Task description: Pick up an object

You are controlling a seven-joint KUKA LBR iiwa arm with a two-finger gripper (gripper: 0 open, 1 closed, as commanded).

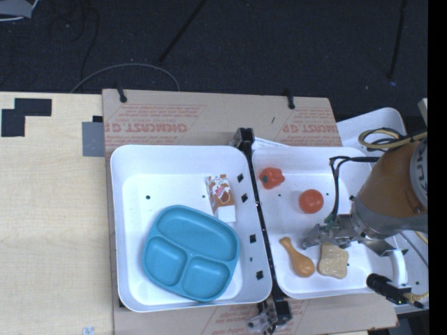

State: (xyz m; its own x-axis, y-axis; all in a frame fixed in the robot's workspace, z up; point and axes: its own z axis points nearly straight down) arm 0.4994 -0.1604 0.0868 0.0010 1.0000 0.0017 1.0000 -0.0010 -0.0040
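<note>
In the right bin (293, 162) lie a red pepper-like toy (272, 178), an orange-red ball (311, 201), a tan chicken drumstick toy (298, 257) and a beige bread-slice toy (334, 262). My gripper (323, 236) hangs low over the bin's front right part, just above the bread slice and to the right of the drumstick. Nothing shows between its fingers from this angle. The left bin (129, 187) holds a blue divided plate (191, 252) and a small snack packet (221, 193).
The grey arm with its orange band (391, 183) reaches in from the right over the right bin's edge. A black divider (255, 222) runs between the bins. Black cables (339, 180) loop near the wrist. Cardboard (209, 121) lies under both bins.
</note>
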